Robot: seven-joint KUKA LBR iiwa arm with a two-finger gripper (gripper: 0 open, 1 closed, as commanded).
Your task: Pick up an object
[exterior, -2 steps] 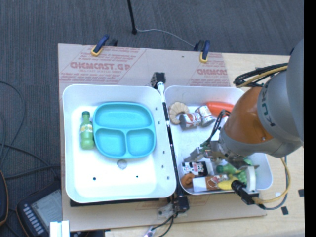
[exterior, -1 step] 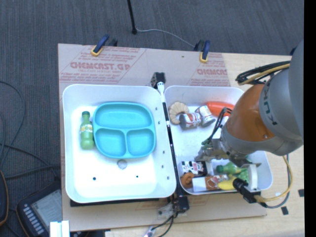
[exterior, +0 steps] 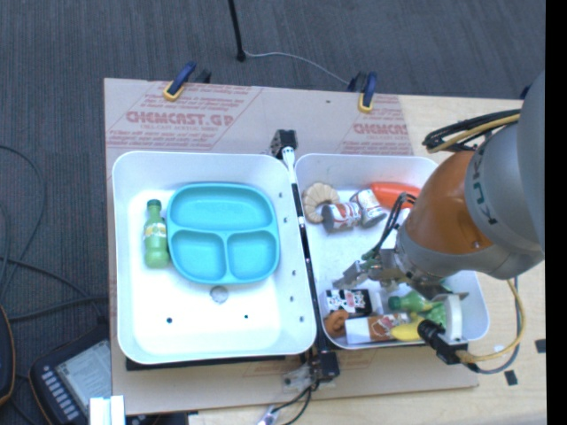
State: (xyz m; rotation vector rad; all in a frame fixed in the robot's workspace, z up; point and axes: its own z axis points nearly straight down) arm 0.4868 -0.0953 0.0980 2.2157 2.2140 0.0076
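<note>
My gripper (exterior: 361, 274) hangs low over the front middle of the right bin (exterior: 312, 237), under the orange band of the arm (exterior: 447, 215). Just in front of it lies a black and white carton (exterior: 347, 302). Beside the carton, along the bin's front wall, sit a brown round piece (exterior: 334, 323), a white packet (exterior: 361, 328), a yellow banana-like toy (exterior: 405, 331) and a green item (exterior: 409, 304). At the back of the bin lie a tan ring-shaped pastry (exterior: 316, 198), a small can (exterior: 367, 205) and an orange carrot-like piece (exterior: 392, 190), partly under the arm.
The left bin (exterior: 133, 264) holds a blue divided plate (exterior: 222, 234), a green bottle (exterior: 157, 233) lying along its left side and a small grey disc (exterior: 219, 295). The two bins meet at a black divider (exterior: 299, 228). Clamps (exterior: 367, 93) grip the board's far edge.
</note>
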